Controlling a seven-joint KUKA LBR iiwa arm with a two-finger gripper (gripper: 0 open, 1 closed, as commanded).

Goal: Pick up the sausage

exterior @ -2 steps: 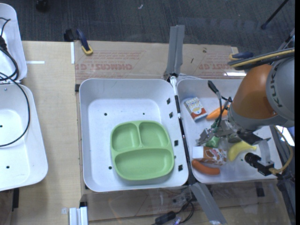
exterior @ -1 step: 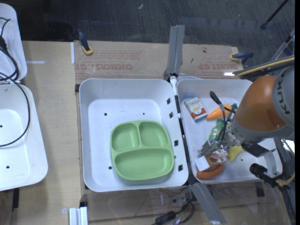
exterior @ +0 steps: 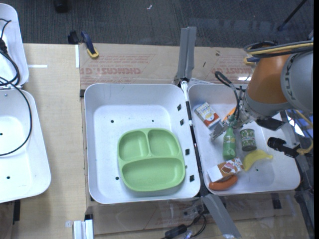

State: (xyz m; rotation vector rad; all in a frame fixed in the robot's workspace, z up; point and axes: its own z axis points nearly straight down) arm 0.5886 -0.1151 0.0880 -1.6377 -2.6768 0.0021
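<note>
The sausage (exterior: 224,183) is a reddish-orange link lying at the front edge of the right bin (exterior: 284,180), partly tucked under a small white and brown packet (exterior: 226,168). My gripper (exterior: 220,130) hangs low in the middle of the right bin, well behind the sausage and apart from it. It sits between a blue and white carton (exterior: 206,112) and a green bottle (exterior: 229,144). The arm's orange band (exterior: 266,86) rises behind it and hides part of the bin's back right.
A dark can (exterior: 247,139) and a yellow banana (exterior: 257,158) lie right of the bottle. The left bin (exterior: 99,133) holds a green divided plate (exterior: 150,159). A grey divider post (exterior: 187,54) stands between the bins at the back.
</note>
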